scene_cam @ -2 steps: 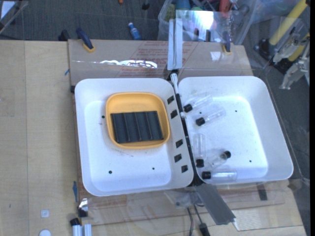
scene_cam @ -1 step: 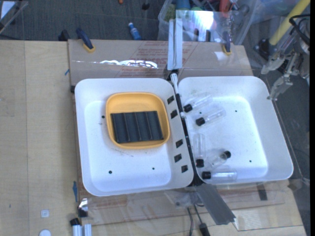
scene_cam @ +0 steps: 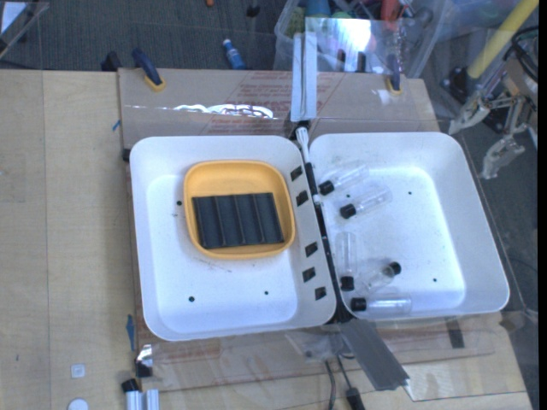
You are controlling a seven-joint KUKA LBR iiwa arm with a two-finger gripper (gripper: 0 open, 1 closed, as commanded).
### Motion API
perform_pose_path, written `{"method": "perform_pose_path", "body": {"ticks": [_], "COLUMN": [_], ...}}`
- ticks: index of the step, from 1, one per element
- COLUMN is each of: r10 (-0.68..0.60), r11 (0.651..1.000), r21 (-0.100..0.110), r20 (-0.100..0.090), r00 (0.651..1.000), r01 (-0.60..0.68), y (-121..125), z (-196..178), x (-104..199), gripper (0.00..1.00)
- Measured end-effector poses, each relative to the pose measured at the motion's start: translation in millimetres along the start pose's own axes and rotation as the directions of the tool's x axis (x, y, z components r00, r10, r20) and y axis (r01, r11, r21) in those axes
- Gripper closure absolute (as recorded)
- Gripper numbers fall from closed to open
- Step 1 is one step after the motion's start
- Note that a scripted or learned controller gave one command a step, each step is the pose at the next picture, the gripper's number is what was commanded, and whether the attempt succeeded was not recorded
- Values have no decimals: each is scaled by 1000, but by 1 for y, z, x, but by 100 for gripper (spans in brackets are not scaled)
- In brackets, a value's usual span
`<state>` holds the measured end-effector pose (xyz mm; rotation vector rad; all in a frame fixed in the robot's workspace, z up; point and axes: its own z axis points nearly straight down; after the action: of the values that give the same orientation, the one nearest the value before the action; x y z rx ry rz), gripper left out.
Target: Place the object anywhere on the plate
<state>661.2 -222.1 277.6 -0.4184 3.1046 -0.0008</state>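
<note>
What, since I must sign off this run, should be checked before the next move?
1. Yellow square plastic plate lies flat in the left white bin: ok.
2. Dark grey ridged block rests on the plate, inside its rim: ok.
3. Clear plastic tubes with black caps lie in the right white bin, none on the plate: ok.
4. Free room on the plate for another object: not ok, the block covers most of it.
5. Block is the intended object: cannot tell.

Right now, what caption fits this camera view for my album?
Yellow plate in the left bin, clear tubes scattered in the right bin.
</note>
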Motion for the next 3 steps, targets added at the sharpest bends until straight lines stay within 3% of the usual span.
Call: {"method": "perform_pose_path", "body": {"ticks": [1, 2, 3], "r10": [-303, -736, -924], "r11": [953, 676, 383], "r21": [1, 1, -1], "r20": [2, 3, 3], "r00": [953, 676, 383], "r01": [303, 736, 924], "y": [-1, -1, -1], "z": [-6, -45, -41], "x": [-8, -8, -7], "gripper": [0, 0, 0]}}
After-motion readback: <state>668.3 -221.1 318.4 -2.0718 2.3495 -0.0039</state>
